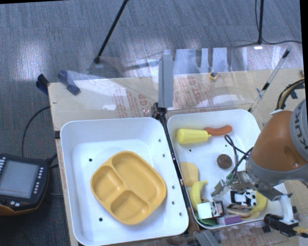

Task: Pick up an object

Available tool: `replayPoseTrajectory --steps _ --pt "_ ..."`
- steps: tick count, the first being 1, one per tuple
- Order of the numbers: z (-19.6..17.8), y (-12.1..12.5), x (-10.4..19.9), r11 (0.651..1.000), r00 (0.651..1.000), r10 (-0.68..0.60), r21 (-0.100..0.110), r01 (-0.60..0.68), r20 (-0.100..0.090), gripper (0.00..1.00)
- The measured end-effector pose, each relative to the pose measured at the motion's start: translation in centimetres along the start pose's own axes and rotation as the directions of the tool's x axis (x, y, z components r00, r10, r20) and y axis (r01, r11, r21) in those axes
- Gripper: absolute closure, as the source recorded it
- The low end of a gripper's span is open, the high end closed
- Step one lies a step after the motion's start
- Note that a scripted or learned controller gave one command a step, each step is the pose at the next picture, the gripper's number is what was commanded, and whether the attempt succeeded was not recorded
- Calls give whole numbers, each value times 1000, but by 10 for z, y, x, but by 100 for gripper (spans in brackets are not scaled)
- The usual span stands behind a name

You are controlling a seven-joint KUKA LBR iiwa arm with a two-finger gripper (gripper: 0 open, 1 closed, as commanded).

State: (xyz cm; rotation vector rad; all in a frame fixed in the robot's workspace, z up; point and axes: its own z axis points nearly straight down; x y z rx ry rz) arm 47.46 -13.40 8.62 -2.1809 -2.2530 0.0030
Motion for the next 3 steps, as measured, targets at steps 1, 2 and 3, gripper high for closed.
replayPoseTrajectory --steps 1,2,3 --pt "0 2 55 1000 1000 19 0 -19 0 0" --pt "-40 64 38 1000 1000 28 -4 -28 2 0" --pt "-47 62 37 1000 1000 29 4 -29 1 100"
